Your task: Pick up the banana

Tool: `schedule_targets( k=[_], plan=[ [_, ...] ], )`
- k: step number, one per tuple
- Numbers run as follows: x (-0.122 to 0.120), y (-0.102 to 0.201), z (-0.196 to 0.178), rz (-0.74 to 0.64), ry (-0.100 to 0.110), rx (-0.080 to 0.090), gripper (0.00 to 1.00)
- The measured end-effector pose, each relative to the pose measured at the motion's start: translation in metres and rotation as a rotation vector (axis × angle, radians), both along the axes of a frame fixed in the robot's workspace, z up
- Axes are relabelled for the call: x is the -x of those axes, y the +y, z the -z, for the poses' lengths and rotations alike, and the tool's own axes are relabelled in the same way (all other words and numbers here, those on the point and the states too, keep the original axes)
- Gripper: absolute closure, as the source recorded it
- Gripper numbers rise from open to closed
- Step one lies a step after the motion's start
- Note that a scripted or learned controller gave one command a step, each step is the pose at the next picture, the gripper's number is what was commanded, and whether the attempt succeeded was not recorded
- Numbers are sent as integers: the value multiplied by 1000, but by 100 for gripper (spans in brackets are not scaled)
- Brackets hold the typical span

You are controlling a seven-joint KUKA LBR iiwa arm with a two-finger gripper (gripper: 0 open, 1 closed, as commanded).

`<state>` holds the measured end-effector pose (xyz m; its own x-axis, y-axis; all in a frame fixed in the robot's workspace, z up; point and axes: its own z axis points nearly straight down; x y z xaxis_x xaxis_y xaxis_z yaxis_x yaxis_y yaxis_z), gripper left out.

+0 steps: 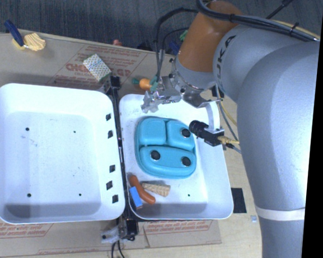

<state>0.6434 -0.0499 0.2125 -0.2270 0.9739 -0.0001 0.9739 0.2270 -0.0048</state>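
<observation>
The grey arm (279,136) fills the right of the frame, its orange band at top centre. Below the band the gripper (157,97) hangs over the upper left corner of the right bin (214,200), just above the blue moulded tray (166,148). It is too small and cluttered with cables to tell whether it is open or closed, and nothing can be seen held in it.

At the lower left of the right bin lie an orange carrot-like piece (143,189), a waffle cone (157,188) and a small blue block (136,197), close together. The left bin (3,140) sits alongside, the two rims touching.

The likeliest banana (35,42) is the small yellow thing at the upper left of the frame, on the cardboard (66,67) outside both bins, with a dark blue stick (14,30) just beside it. This is a judgement from colour alone; its shape is unclear and its long axis cannot be read.

If so, it lies well apart from the gripper, far to the left and slightly up in the frame, past the left bin's top edge. The coming move would be a long reach leftward.
</observation>
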Motion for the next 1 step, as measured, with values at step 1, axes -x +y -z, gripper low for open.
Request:
schedule_targets(
  k=[1],
  plan=[
    [0, 0, -10, -5, 1, 0, 100]
  ],
)
